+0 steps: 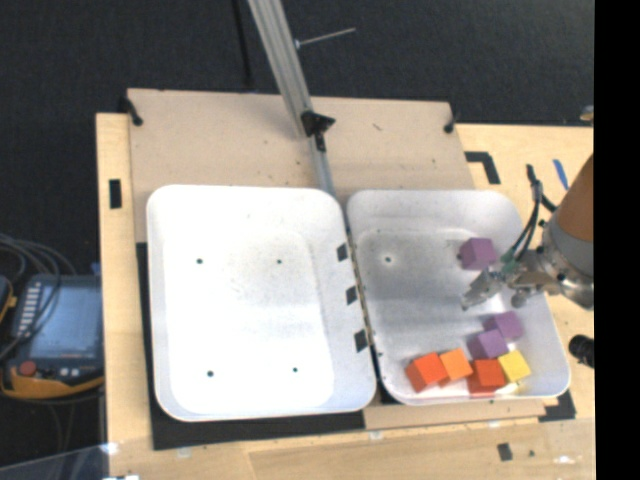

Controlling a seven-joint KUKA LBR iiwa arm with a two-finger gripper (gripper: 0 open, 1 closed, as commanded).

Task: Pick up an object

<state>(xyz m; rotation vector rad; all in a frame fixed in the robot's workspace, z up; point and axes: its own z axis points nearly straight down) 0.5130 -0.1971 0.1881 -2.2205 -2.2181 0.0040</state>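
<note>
Two shallow white bins share the bench, and in the right bin (400, 218) the gripper (487, 290), fingers parted and empty, hangs just below a small purple cube (477, 253), nothing lifted yet.

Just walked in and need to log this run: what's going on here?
The arm reaches in from the right over the right bin, with its gripper low near the middle of that bin. It hangs just below a lone purple block, and nothing is visible between its fingers. More blocks sit bunched in the bin's near corner: two purple, three orange and one yellow. The left bin sits beside it. Nothing looks picked up yet.
</note>
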